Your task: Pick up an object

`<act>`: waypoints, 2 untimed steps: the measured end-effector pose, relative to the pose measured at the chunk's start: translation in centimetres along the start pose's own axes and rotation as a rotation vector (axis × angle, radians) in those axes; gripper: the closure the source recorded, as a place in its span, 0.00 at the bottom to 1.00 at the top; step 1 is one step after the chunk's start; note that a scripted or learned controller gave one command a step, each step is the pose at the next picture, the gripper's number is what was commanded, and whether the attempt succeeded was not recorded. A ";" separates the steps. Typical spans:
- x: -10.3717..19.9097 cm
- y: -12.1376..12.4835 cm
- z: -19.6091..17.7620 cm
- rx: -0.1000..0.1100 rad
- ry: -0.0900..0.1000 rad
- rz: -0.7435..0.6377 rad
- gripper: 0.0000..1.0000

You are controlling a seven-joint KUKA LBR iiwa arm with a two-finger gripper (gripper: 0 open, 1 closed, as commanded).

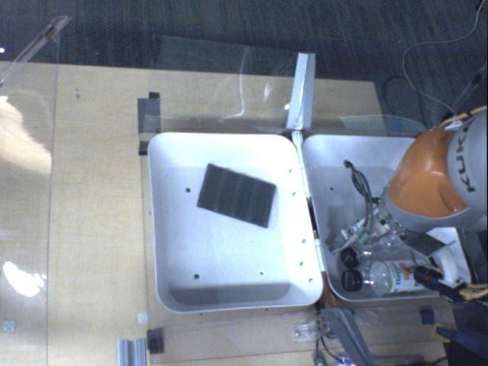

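A flat, dark grey, ribbed rectangular pad [236,194] lies tilted in the far half of the left bin [175,280]. In the right bin [328,158], a clear plastic bottle [383,276] with a dark cap lies on its side along the near wall. My gripper [358,237] reaches down low in the right bin, just above and beside the bottle's cap end. The grey and orange wrist [427,181] covers the bin's right part. Nothing is visibly held.
A clear upright divider [301,90] rises behind the seam between the two bins. Wooden bench [76,204] spreads to the left. Dark brackets [149,113] sit at the left bin's far left corner.
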State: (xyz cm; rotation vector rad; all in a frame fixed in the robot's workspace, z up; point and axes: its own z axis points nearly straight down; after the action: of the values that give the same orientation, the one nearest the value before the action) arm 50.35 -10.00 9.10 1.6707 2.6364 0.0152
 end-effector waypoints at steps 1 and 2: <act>-0.1 0.5 -1.3 -0.014 -0.008 -0.002 1.00; -0.1 0.5 -1.3 -0.012 -0.007 -0.001 0.00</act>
State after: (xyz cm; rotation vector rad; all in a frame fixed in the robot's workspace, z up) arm 50.80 -9.90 10.39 1.6623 2.6274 0.0250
